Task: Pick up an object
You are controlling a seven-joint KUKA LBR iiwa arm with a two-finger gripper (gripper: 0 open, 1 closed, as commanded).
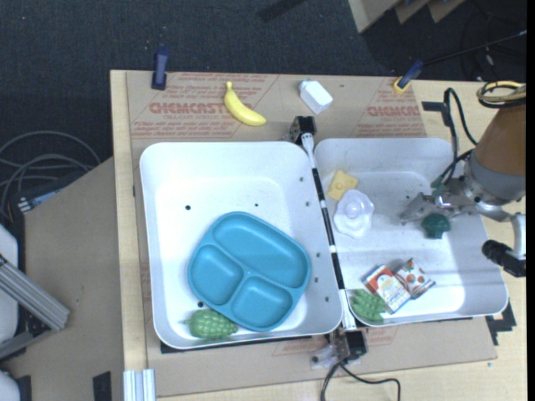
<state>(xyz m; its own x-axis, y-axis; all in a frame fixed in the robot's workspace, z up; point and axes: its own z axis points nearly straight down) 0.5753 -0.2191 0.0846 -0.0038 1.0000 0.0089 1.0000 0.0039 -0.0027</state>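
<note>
My gripper [428,207] is low in the right bin [468,307], near its right side, under the grey wrist with the orange band. A small dark green object [435,225] lies directly beneath it, touching or nearly touching it. Whether it is gripped cannot be made out. To the left lie a clear plastic cup [354,211] and a yellow piece [341,184]. Towards the front of this bin lie a red and white carton [394,284] and a green leafy item [366,306].
The left bin [209,182] holds a blue divided tray [249,270] and a bumpy green object [209,326] at its front edge. A banana [242,107] and a white block [316,96] lie on the bench behind the bins. A black cable [451,124] hangs by the arm.
</note>
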